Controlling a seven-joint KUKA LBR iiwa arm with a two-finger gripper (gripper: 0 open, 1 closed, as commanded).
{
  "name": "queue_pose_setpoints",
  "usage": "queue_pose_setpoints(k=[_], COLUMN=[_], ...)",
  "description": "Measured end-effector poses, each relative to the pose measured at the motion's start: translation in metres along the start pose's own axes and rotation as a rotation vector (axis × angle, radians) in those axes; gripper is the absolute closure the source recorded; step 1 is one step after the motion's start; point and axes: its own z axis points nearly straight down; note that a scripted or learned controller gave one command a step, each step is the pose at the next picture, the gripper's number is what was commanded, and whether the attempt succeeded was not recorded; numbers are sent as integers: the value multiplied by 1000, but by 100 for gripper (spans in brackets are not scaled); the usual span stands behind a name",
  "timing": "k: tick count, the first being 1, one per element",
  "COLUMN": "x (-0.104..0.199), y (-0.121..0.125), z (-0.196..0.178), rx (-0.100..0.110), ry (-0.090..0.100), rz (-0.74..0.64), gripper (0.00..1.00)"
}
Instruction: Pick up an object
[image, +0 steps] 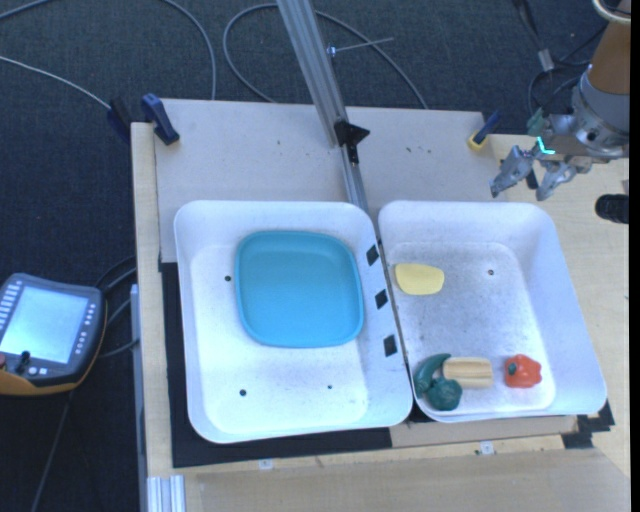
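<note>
Left bin (205, 330): a shallow white tray with rounded corners on the left half of the bench (250, 150). It holds one thing, a light blue square plate (298, 288), which lies flat and fills most of the bin's far half.

Right bin (570, 300): a matching white tray, its left rim touching the left bin's right rim. Its floor is speckled with dark flecks.

Yellow piece (419, 279): a pale yellow rounded lump near the right bin's left wall, in the far half, apart from the other items.

Green vegetable (438, 383): dark green and curled, at the right bin's near-left corner, touching the tan block beside it.

Tan block (467, 372): a short beige bar lying along the near wall, between the green vegetable and the red pepper.

Red pepper (521, 371): small, red-orange with a green stem end on top, near the right bin's near-right corner, just beside the tan block.

Arm (610, 80): grey with an orange band, entering at the bench's far right corner.

Gripper (528, 176): hangs over the bench just beyond the right bin's far rim, well apart from everything in the bin. Its fingers are spread apart with nothing between them.

Blue clamps: one at the bench's far left corner (160, 117), another at the far edge near the gripper (483, 130).
</note>
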Motion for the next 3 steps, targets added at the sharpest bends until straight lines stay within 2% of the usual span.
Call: queue_pose_setpoints(k=[1, 2, 3], x=[0, 4, -3], y=[0, 0, -5], z=[0, 43, 101], rx=[0, 4, 5], ry=[0, 1, 1], rz=[0, 0, 1], gripper=[0, 0, 0])
